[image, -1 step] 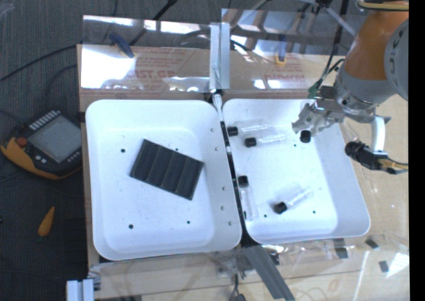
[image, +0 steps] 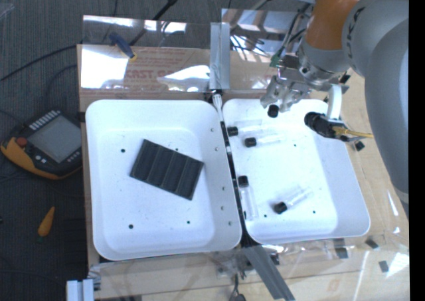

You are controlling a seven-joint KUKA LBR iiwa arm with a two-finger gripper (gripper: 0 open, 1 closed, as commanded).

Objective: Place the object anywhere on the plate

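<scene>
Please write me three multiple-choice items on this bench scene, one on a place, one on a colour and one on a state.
1. Where does the dark ribbed plate lie?
A. In the left bin
B. In the right bin
C. On the floor beside the handheld pendant

2. What colour is the band above the arm's wrist?
A. Blue
B. Orange
C. Green

3. How does the gripper stand with respect to the clear vials with black caps?
A. It holds one over the plate
B. It presses one against the plate
C. It is above the far edge of the right bin, apart from them

Answers:
1. A, since the plate rests flat on the floor of the left bin.
2. B, since the orange band sits just above the wrist.
3. C, since the vials, such as one near the middle and one nearer the front, lie on the floor of the right bin.
</scene>
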